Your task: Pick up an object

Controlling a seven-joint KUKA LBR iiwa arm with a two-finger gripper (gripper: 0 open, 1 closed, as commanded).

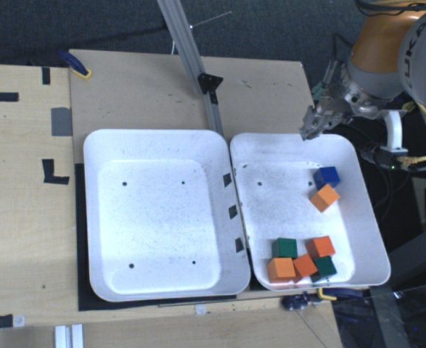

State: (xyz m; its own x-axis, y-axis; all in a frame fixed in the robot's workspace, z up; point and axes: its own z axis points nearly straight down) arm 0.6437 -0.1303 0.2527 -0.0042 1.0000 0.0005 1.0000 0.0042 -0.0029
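The right bin (271,158) holds several small blocks. A blue block (327,175) and an orange block (325,197) lie near its right wall. At its near end sits a cluster: a green block (284,248), orange blocks (281,269) (320,246) (305,265) and a dark green block (324,267). My gripper (312,127) hangs above the far right rim of that bin, well back from the blue block. Nothing shows between its fingertips.
The left bin (96,194) lies beside the right one. A slanted metal pole (187,42) with a black clamp (210,83) crosses the bench behind the bins. Cables hang at the far right.
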